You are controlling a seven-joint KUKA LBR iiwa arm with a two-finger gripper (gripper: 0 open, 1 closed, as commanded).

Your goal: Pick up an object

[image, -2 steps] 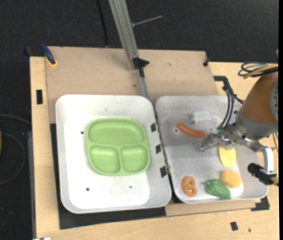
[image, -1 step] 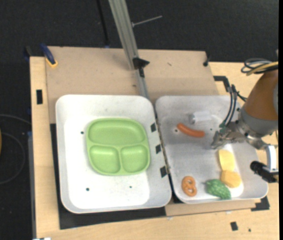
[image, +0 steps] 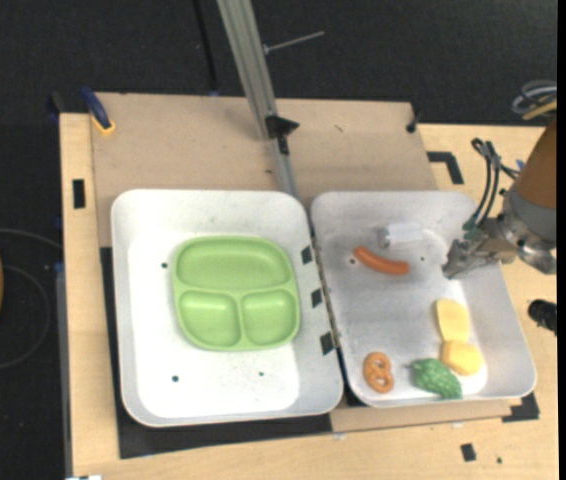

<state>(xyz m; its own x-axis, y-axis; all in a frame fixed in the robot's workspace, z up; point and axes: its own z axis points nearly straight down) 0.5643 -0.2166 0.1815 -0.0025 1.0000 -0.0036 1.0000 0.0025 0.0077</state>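
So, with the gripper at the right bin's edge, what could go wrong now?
1. The gripper hangs near the right bin's rim, so it may strike the wall on the way down.
2. The yellow blocks and the green toy lie crowded in the bin's corner; a grasp there could push them instead of lifting one.
3. The sausage lies low and thin, so fingers may slide off.

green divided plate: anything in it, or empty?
Empty. All three compartments of the green plate show bare green; it lies flat in the left bin.
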